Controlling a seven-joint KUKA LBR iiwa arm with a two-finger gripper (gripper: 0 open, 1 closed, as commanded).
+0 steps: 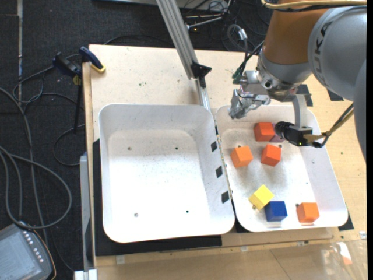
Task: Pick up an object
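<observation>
Below me the pale bench (145,69) carries two white bins: the left bin (157,174), and touching its right side, the right bin (320,185). Beyond the left bin's far-left corner, a clamp (87,60).

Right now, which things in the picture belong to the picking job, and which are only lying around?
For the job:
- tool, over the right bin's far corner
- right bin
- four orange cubes
- yellow cube
- blue cube

Lying about:
- left bin
- clamp at the bench's far left corner
- metal post
- cables on the floor
</observation>
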